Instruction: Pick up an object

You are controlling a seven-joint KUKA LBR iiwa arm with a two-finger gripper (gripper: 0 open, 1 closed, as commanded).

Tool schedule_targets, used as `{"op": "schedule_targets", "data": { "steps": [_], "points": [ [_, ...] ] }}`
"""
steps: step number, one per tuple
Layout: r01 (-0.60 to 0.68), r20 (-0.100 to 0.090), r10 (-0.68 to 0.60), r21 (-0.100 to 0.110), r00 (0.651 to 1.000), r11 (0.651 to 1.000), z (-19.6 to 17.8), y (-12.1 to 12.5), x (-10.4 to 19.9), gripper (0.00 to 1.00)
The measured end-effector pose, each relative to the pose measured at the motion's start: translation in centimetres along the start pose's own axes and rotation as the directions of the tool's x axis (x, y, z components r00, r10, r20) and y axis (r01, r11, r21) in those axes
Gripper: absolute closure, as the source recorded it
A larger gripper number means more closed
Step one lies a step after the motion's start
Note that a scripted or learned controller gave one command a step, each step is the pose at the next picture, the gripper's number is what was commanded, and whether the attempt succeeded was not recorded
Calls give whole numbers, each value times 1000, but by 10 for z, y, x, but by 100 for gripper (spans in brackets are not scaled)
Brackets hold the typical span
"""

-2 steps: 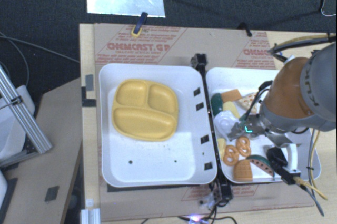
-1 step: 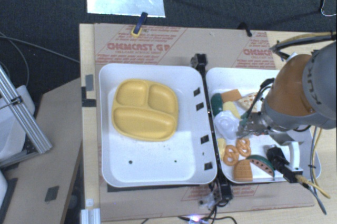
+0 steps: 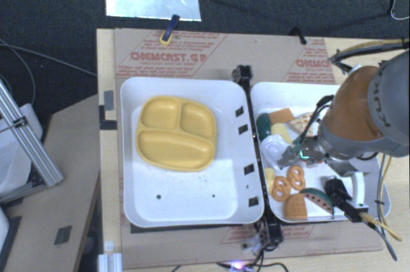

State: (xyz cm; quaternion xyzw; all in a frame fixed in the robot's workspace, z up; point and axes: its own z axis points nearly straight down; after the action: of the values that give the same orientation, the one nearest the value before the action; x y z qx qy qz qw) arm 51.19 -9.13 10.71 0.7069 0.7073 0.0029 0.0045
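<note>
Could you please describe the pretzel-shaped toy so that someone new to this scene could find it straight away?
Look in the right-hand white bin, under the grey arm. Near that bin's front left corner, just above a tan waffle-textured piece, lie the orange pretzels. Their looped shape with holes sets them apart from the solid items around them.

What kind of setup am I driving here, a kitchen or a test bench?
Likely a lab test bench: two white bins on a protective-sheeted board, toy food such as pretzels, a yellow divided plate, loose cables on dark carpet.
</note>
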Motion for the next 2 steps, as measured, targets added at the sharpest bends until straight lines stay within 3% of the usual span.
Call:
{"op": "schedule_targets", "data": {
  "steps": [1,2],
  "points": [
    [4,-3,-4,8,1000,1000,23,23,8,0],
    [-1,-3,1,13,1000,1000,23,-22,2,0]
  ]
}}
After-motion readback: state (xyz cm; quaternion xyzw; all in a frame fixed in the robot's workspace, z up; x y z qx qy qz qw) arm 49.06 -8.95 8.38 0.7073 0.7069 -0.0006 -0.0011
